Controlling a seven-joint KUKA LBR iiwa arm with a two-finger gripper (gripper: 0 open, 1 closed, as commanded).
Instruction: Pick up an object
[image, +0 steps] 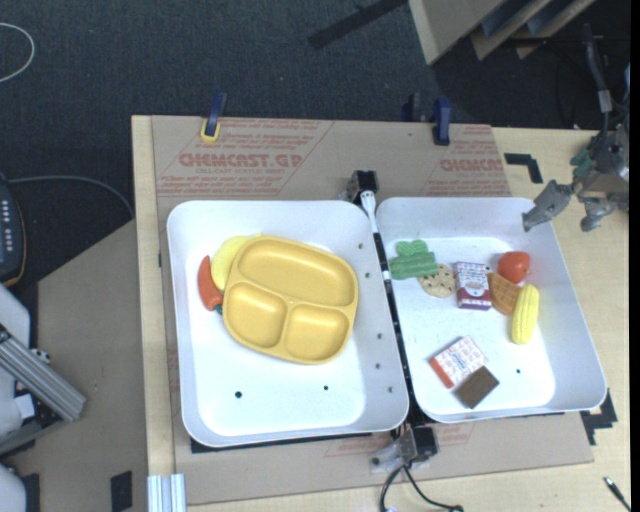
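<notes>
Your gripper (568, 205) hangs at the far right corner of the right bin (570, 385), just over its rim, and nothing is between its fingers. The two fingers look spread apart, one toward the bin and one toward the right edge.

All the small objects that you can pick lie in this right bin. The red tomato (514, 265) and the yellow corn cob (525, 312) are the nearest to the gripper, but they touch the orange cracker (503, 293), so a grasp there can push the neighbours. The green broccoli piece (411, 259) and the round cookie (437, 284) also lie together, next to the small red-and-white carton (472, 284).

I think the better choice is the red-and-white packet (457, 360) or the brown chocolate square (477, 386); these two touch each other, but they have free floor around them. Come down straight and close across the short side.

The left bin (200, 400) carries the yellow divided tray (290, 297), which is too wide for the fingers.
</notes>
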